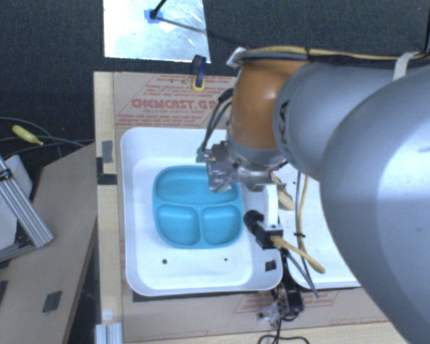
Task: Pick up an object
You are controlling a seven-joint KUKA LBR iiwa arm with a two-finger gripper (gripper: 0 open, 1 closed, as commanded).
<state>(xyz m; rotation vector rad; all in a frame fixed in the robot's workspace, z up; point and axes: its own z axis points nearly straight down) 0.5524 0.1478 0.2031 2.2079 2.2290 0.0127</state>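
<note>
One object lay within reach in the left bin [140,264]: a blue divided plate [193,210] with three compartments, sitting flat near the middle of the bin floor. The claw [218,174] hung over the plate's upper right rim, close above it or perhaps touching; the slanted view did not settle which. Whether the claw was open or closed, I could not tell, since the wrist and the orange band [254,110] covered most of it, and nothing was visibly held.

To do this step well, my judgement was that the rim was the only sensible grasp. The plate was broad and shallow, so the claw would need to straddle the raised edge, one side inside a compartment and one outside, and come down squarely before closing. A skewed descent might push the plate across the smooth bin rather than catch it. Lifting slowly would matter too, as a plate held by one edge would likely tilt and slip.
</note>
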